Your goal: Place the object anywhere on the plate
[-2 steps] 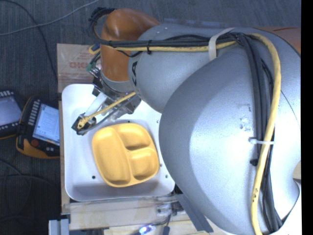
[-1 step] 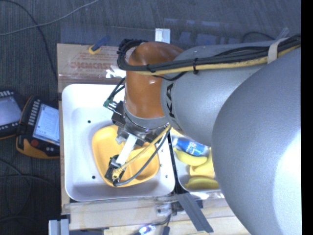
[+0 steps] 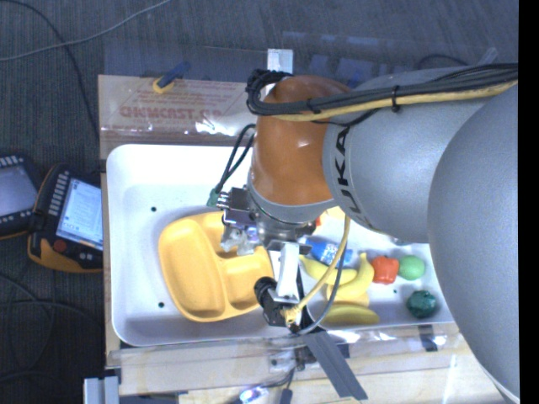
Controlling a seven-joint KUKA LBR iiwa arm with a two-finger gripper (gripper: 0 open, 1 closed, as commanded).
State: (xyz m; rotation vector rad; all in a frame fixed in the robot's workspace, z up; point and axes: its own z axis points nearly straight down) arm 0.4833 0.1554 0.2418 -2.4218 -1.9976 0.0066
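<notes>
A yellow plate lies in the left white bin, toward its front. My gripper hangs over the plate's right part, under the orange band of the wrist. The wrist hides the gripper from above, and I cannot make out anything in it.
The right bin holds a blue object, a yellow banana-shaped toy, a small orange-red piece, a light green ball and a dark green piece. The big grey arm covers most of that bin. A handheld pendant lies left of the bench.
</notes>
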